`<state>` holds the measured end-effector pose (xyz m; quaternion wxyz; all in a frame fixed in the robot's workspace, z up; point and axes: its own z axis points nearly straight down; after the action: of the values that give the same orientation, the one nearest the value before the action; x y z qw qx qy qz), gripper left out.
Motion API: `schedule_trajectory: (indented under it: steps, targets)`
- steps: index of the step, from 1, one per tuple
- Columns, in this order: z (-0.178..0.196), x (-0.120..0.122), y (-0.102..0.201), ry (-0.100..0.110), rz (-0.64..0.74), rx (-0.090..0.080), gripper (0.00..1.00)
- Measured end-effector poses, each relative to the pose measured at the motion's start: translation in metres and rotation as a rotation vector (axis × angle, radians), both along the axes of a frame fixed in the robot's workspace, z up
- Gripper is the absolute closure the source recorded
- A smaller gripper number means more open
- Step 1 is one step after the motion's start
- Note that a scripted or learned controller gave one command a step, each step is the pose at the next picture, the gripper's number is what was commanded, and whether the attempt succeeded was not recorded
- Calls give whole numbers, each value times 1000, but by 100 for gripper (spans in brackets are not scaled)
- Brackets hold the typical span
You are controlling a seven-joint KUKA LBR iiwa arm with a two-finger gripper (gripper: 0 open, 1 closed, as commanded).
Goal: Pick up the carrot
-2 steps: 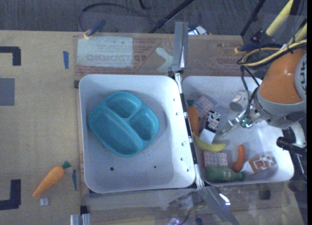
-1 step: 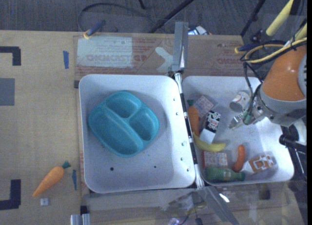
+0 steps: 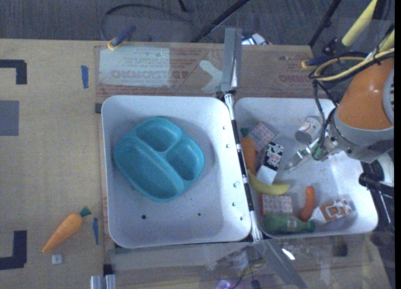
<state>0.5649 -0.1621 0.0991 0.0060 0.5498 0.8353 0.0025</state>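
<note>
- Camera view: carrot (image 3: 62, 232) is lying on the table (image 3: 44, 175), off to the left of the left bin (image 3: 119, 219).
- Pincer (image 3: 299, 158) hangs over the right bin (image 3: 366, 215), near the milk carton (image 3: 270, 159) and banana (image 3: 269, 187).
- Can't tell if it's open or closed.
- Teal tray (image 3: 160, 157) sits in the left bin.

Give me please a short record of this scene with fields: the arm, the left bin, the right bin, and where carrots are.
arm: gripper over the right bin, near its middle
left bin: holds a teal divided plate
right bin: carrot by the left wall, banana, small milk carton, green bottle, orange sausage-like piece, small boxes
carrot outside bins: on the bench, left of the left bin
grasp: nothing seen between the fingers
</note>
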Motion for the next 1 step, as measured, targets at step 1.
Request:
schedule_trajectory:
  steps: [1]
  targets:
    - [63, -43, -63, 8, 231, -2, 0]
